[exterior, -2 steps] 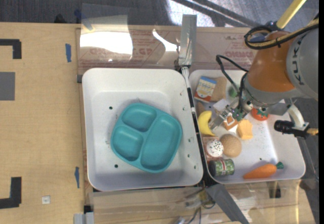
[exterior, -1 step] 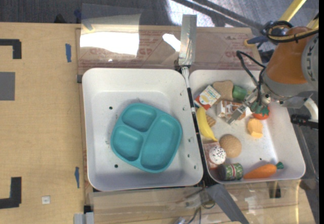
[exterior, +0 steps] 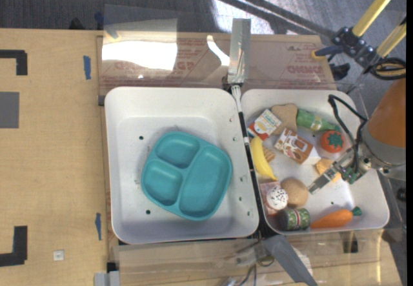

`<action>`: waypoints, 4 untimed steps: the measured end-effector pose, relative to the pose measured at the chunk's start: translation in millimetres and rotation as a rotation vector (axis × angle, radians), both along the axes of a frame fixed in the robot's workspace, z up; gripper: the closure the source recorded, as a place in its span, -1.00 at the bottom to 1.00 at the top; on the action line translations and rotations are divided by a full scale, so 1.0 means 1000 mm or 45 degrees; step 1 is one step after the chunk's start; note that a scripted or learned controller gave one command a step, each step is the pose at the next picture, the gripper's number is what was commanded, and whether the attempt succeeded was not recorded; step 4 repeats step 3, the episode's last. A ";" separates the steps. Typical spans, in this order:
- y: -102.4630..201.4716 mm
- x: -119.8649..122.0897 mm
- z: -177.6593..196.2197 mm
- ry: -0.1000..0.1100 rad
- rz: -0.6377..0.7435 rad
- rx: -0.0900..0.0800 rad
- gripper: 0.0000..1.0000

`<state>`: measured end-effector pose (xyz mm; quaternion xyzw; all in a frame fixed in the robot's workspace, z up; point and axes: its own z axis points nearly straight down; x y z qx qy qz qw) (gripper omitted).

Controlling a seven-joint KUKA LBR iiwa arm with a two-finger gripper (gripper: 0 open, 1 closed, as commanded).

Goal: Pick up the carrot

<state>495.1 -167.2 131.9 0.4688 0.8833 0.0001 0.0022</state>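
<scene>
The carrot [exterior: 332,218] lies at the front edge of the right bin [exterior: 377,210], just beside a green can [exterior: 295,218]. The tool [exterior: 324,178] hovers above it among the toys; whether it's open, I cannot tell.

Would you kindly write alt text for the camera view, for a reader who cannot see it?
The hand hovers over the right bin among toy foods, above the carrot lying at the bin's near edge. The left bin holds a teal plate.
</scene>
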 end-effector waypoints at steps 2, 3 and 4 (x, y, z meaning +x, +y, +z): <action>-0.006 0.037 -0.043 -0.008 -0.155 0.001 -1.00; -0.006 0.039 -0.030 -0.019 -0.153 -0.001 1.00; -0.006 0.039 -0.030 -0.019 -0.153 -0.001 1.00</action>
